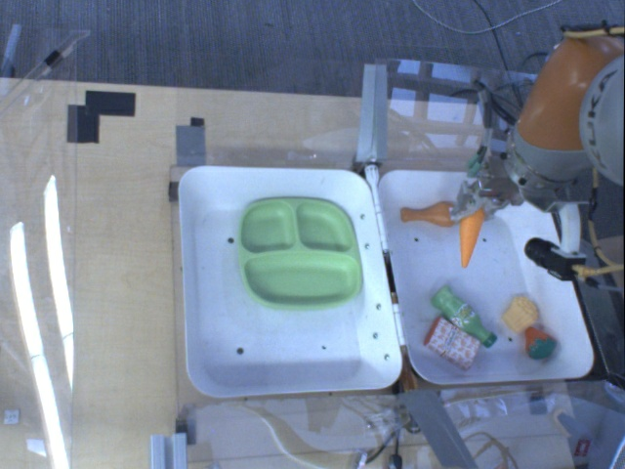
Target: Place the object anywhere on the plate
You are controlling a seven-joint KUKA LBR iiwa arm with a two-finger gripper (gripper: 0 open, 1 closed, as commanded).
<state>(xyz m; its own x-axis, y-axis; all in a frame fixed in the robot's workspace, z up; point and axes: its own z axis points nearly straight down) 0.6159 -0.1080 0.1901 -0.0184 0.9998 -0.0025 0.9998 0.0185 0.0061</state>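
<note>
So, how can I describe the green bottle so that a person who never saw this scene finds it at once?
Look in the right white bin, the one without the green plate. In its lower half lies the green bottle, tilted, beside a red and white packet. It is the only green thing in that bin; its neighbours are orange, yellow or red.

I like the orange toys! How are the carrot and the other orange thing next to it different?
The carrot is brighter orange and points down toward the bin's front; the chicken drumstick is paler and lies sideways. The carrot tapers to a tip; the drumstick ends in a narrow handle. Both sit in the right bin under the gripper.
</note>
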